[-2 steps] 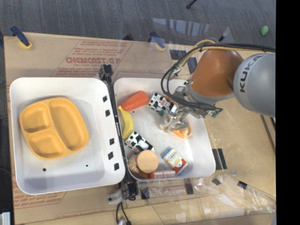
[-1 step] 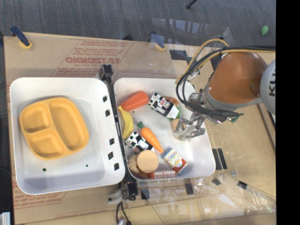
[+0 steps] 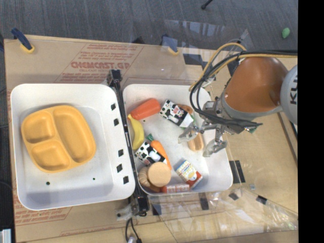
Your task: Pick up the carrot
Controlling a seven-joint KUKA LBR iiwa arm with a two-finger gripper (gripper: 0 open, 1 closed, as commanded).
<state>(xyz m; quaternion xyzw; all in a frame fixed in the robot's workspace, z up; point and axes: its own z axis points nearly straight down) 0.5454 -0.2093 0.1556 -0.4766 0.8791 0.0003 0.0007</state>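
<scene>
Two white bins are sitting side by side: the left bin [image 3: 30,186] is holding one yellow tray [image 3: 57,136]. In the right bin [image 3: 225,173], one carrot [image 3: 159,149] is lying left of the gripper [image 3: 201,142], apart from it; its fingers are spread around a tan piece [image 3: 196,143].

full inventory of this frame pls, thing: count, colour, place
bins: 2, white, side by side on the bench
sectioned plate: 1, yellow, left bin
carrot: 1, orange, right bin, centre-left
orange-red toy: 1, right bin, upper left
banana: 1, yellow, right bin, left wall
cow-print cartons: 2, black and white, right bin, upper middle and beside carrot
tan round piece: 1, right bin, lower left
small carton: 1, red and white, right bin, lower middle
clamps: 2, blue and yellow, bench's far edge
arm: 1, grey and orange, from right
hand: 1, over right bin's right side
</scene>
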